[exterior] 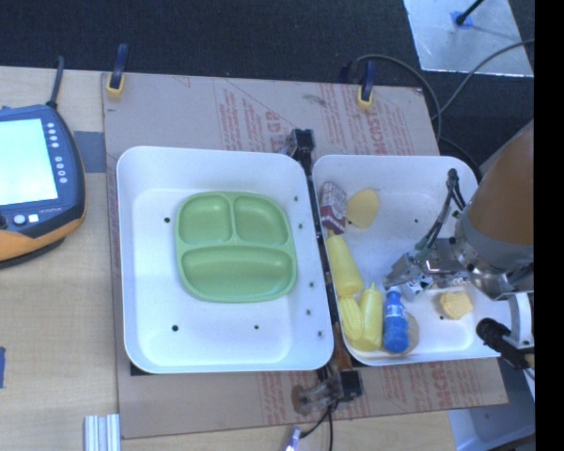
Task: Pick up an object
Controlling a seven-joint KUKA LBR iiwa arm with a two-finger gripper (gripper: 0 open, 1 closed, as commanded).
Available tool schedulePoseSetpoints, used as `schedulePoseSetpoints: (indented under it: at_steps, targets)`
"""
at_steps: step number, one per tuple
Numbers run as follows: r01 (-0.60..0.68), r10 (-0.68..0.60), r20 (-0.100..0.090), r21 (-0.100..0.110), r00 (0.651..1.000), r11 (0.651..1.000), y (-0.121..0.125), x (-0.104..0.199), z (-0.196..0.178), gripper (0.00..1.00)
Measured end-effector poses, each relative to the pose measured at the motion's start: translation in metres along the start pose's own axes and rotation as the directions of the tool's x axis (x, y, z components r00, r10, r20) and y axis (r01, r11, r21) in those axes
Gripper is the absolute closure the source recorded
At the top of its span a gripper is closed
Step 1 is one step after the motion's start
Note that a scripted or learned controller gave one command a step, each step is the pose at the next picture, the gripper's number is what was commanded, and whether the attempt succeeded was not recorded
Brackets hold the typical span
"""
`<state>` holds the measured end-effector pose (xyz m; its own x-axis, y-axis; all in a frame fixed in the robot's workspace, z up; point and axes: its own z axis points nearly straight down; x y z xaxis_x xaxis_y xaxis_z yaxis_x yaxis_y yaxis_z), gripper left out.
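While the arm reaches in over the right-hand bin (451,169), its gripper (406,276) hangs low above the bin floor, and the state of the grasping parts cannot be told from this slanted view: the metal there is small and tangled with cables.

Nothing is seen held, so the pick appears not yet done; a grasp and a lift remain.

Just beside the gripper, toward the near rim, stands a blue bottle (394,322), touching a cluster of yellow corn-like pieces (361,316). A long yellow piece (343,264) lies on the side toward the other bin, a pale yellow round item (363,208) farther toward the far rim, next to a red-and-white wrapper (333,205). A small yellow block (455,304) sits on the arm's side.

Well apart, the left-hand bin (141,252) carries a green divided plate (234,246); beyond it on the table (47,346) rests a pendant screen (23,181).

The arm's body (503,205) is cut off at the frame edge and hides part of the bin's corner.
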<state>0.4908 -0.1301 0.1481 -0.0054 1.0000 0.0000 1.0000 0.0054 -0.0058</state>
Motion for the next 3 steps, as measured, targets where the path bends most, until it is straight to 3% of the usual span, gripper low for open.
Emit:
schedulePoseSetpoints:
  at_steps: [1,2,3]
  targets:
    - [0.0,0.0,0.0,-0.008,1.0,1.0,-0.013,0.022,0.055,0.0]
    - [-0.003,0.003,-0.001,-0.003,1.0,1.0,0.019,-0.015,0.056,0.0]
    - [0.001,-0.001,0.0,-0.002,1.0,1.0,-0.015,0.022,0.057,0.0]
